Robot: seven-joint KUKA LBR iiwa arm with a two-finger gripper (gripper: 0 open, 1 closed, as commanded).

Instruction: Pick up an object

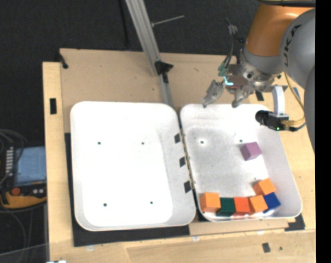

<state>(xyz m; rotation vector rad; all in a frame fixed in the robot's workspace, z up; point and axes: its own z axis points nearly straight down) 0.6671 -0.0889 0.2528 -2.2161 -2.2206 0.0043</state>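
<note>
Gripper (224, 98) above far rim of right bin (285, 163), jaws apart, nothing betw. them; purple block (250, 150) sits apart.

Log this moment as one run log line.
pincer: open, holding nothing, above right bin's far rim | purple block: in bin, untouched

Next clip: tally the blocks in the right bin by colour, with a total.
Orange cube-shaped blocks: 4, the first at the left end of the row along the near wall, others at
Green cube-shaped block: 1
Blue cube-shaped block: 1
Purple cube-shaped block: 1
Total: 7
</note>
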